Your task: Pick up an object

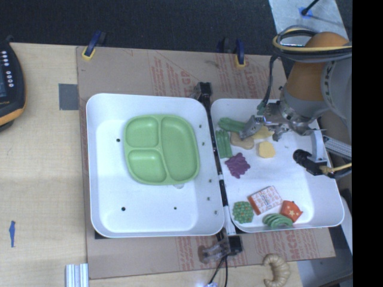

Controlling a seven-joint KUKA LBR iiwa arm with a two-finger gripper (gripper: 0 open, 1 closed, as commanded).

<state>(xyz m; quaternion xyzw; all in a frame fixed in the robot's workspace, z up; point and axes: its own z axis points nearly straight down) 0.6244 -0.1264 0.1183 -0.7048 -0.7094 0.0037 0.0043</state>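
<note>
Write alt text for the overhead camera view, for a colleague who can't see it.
The grey arm's end effector hangs over the back of the right shallow white bin, above a tan flat piece beside a pale yellow chunk; a purple toy grape cluster and other small toy foods lie nearer. The left white bin holds a light green three-compartment plastic plate.

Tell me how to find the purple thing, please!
Look in the right white bin, the one full of little toys, not the one holding the green divided plate. The purple thing lies near that bin's left wall, just below the long green vegetables. It is the only purple, bumpy piece, like a small grape bunch.
</note>
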